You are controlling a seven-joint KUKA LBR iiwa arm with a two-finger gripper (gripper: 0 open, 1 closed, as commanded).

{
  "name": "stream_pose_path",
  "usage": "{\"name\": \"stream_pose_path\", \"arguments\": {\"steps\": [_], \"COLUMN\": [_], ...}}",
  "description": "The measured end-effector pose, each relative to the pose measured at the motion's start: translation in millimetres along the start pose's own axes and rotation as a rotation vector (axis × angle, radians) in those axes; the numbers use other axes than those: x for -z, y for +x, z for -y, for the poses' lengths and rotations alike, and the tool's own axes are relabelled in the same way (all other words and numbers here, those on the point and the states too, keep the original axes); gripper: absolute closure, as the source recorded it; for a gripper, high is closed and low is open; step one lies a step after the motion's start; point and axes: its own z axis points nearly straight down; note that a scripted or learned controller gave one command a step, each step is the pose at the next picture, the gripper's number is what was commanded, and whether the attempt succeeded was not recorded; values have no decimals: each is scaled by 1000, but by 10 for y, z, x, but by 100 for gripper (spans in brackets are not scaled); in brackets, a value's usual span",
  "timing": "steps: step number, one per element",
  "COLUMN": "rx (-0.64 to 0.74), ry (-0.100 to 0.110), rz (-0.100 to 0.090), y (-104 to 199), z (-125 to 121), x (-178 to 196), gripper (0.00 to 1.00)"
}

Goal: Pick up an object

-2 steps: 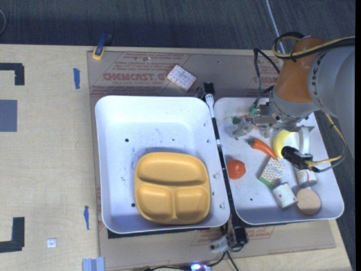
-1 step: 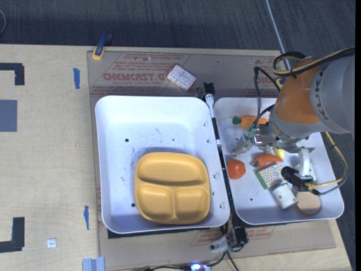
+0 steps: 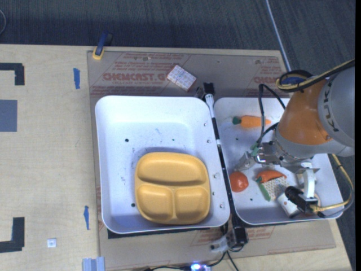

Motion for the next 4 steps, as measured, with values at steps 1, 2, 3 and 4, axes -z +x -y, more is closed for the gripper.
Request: {"name": "stream_pose_path", "arguments": {"steps": [1, 2, 3, 4], "rx": [0, -1, 0, 0], "ry": [-1, -3, 0, 0], "rz": [0, 1, 0, -1], "y": [-7, 10, -99, -6], "z": [490, 504, 29, 518], "x": [3, 4, -2, 1], "gripper": [0, 0, 0, 0]}}
